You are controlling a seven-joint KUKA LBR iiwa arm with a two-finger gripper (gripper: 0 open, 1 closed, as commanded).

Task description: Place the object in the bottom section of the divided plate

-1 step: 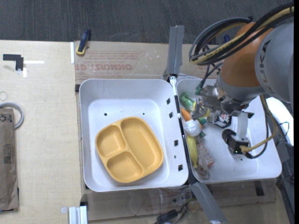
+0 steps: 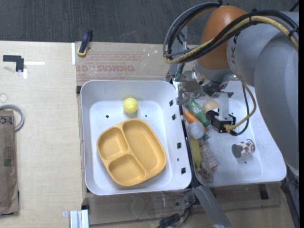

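A yellow divided plate (image 2: 131,151) lies in the left bin (image 2: 88,141), its small bottom section (image 2: 124,169) nearest the front rim and bare. Behind the plate a yellow ball (image 2: 130,105) rests on the bin floor. My gripper (image 2: 199,99) hangs over the far left corner of the right bin (image 2: 266,160), just above a pile of items: an orange and green piece (image 2: 194,113), a beige rounded piece (image 2: 210,106) and a clear bottle (image 2: 202,148). The wrist and cables hide how the gripper stands.
A small patterned cup (image 2: 243,149) stands alone in the right bin. A long yellow item (image 2: 194,151) lies along that bin's left wall. A brown paper bag (image 2: 7,160) sits at the bench's left edge, and a blue and yellow tool (image 2: 85,42) lies behind the bins.
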